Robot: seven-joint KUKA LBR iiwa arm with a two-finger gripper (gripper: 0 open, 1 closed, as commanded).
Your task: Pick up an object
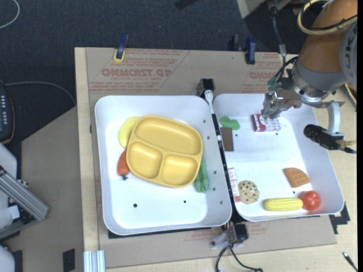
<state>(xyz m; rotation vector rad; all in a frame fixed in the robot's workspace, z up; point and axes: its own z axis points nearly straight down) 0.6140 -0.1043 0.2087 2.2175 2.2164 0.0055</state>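
Gripper (271,113) hung low over the far part of the right bin (266,163), on the arm (326,44) coming in from the right. Its tip sat right at the red-and-white packet (259,124), which lay flat on the bin floor near the far wall. Couldn't tell whether the gripper was apart or together, or whether it touched the packet. Nothing was visibly held.

Other items in the right bin:
- A green leafy piece (229,123) lay in the far left corner.
- A brown block (228,140) lay just beside it, nearer the camera and against the left wall.
- A chocolate-chip cookie (248,191) sat near the front left.
- A corn cob (283,204) lay along the front edge, with a tomato (311,200) touching or almost touching its right end.
- A toast slice (296,177) lay a bit behind those two.
- A second packet (231,181) stood on edge along the wall shared by the two bins.

Left bin (159,208) held a yellow divided tray (164,151), sitting tilted and taking up most of the middle. A banana (126,130) stuck out from under its far left edge. A red pepper (122,165) lay at its left side and a green vegetable (202,178) at its right side, near the dividing wall.

Both bins sat side by side on the tabletop (170,72), which had printed brown board on it.
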